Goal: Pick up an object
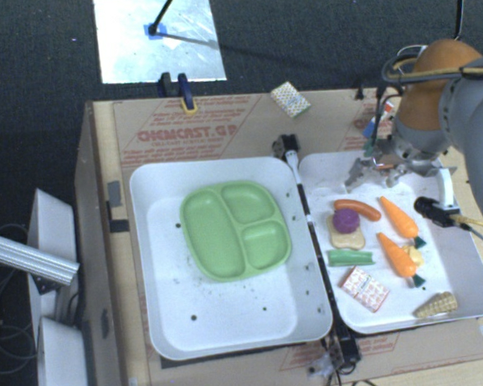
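Observation:
Several toy foods lie in the right bin (pixel 476 281). They include an orange-red sausage (pixel 357 209), a purple piece (pixel 345 219) on a bread slice (pixel 347 238), a green bean (pixel 350 257), two carrots (pixel 399 217) (pixel 395 253), a red checkered packet (pixel 365 289) and a waffle cone (pixel 436 304). My gripper (pixel 376 176) hangs over the bin's far end, just behind the sausage and the upper carrot. Its fingers are spread open and hold nothing.
The left bin (pixel 173 320) holds a green divided plate (pixel 235 229). A small patterned block (pixel 289 98) and a blue and yellow clamp (pixel 184 90) sit on the cardboard behind the bins. The arm fills the upper right corner.

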`<act>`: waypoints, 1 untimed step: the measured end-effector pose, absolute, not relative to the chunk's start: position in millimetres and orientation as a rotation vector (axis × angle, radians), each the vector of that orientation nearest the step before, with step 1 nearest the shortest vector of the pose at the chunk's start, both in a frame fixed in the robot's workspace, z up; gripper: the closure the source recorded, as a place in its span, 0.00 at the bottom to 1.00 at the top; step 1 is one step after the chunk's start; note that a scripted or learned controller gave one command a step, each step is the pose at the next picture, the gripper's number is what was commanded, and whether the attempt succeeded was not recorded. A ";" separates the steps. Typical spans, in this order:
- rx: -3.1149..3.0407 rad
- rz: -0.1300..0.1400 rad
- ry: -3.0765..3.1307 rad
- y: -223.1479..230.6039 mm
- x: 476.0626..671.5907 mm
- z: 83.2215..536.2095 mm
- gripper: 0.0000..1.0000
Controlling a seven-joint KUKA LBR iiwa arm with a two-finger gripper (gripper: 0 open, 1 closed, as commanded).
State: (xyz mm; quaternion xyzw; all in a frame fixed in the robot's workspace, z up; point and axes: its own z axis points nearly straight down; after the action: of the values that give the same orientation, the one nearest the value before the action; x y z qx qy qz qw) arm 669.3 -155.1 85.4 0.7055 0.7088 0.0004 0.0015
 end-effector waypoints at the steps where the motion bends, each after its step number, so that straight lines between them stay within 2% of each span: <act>1: 2.214 0.001 2.224 -155.7 669.3 85.5 0.00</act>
State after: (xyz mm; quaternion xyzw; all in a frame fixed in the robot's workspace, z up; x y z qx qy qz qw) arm 669.3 -155.7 85.5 0.7055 0.7087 0.0005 0.0018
